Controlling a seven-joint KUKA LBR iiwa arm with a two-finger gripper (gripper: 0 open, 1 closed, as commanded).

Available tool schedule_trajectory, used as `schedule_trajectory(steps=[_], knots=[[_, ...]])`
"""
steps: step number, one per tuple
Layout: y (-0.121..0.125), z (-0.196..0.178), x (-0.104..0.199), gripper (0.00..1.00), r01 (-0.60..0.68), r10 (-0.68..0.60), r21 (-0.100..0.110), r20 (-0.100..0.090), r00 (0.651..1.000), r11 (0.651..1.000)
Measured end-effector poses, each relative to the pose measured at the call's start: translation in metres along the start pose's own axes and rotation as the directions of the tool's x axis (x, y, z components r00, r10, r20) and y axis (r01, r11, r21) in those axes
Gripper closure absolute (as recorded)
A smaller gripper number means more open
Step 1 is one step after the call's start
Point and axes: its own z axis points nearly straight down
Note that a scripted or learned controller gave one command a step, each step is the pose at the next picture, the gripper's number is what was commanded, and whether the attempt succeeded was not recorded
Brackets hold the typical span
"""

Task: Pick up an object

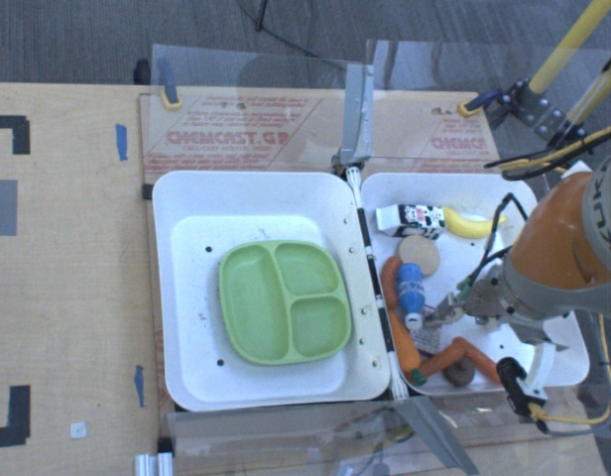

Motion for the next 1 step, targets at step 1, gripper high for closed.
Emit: schedule_trajectory(steps=[1], knots=[[0.0519, 0.0003, 0.0140, 0.00, -0.038, 0.038, 0.001, -0.001, 0.999, 0.999]])
